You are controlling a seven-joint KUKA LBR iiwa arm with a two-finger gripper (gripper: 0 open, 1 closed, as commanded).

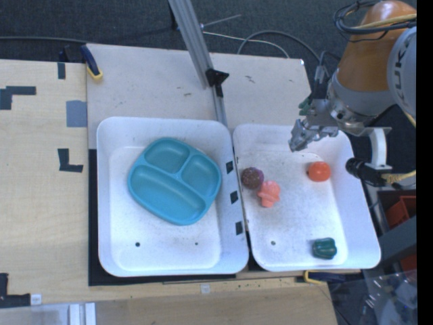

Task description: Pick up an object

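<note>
The right bin (352,212) holds a dark purple ball-like object (252,177), a pink toy (268,193) just below it, an orange-red round object (318,171) and a dark green object (324,248) near the front corner. My gripper (300,141) hangs over the bin's back part, up and to the left of the orange-red object. Nothing is seen between its fingers, and their spread is too small to judge.
The left bin (111,202) carries a blue divided plate (175,179). A slanted metal bar (193,32) reaches down to the bins' shared back edge. Cables (270,39) lie behind the right bin. The wooden bench (40,181) extends left.
</note>
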